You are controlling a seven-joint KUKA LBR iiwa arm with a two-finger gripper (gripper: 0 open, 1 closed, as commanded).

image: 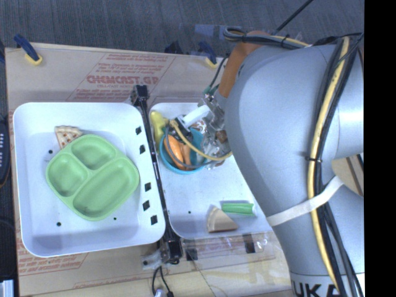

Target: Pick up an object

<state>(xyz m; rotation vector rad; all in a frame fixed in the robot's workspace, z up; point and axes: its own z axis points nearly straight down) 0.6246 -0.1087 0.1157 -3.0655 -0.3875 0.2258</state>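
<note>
Overhead, the grey arm (291, 141) covers the right bin's (192, 209) right edge. A green divided plate (93, 176) fills the left bin's (25, 166) middle. The gripper (207, 132) hangs over a blue bowl (179, 159) at the right bin's back-left corner; its grip cannot be told. A green cylinder (238, 208) and tan wedge (219, 221) lie near the front edge.

A brown board printed with red lettering (117, 79) covers the bench (37, 265), held by blue clamps (28, 48) at its far edge, with dark grey ribbed carpet floor (124, 11) lying beyond.
</note>
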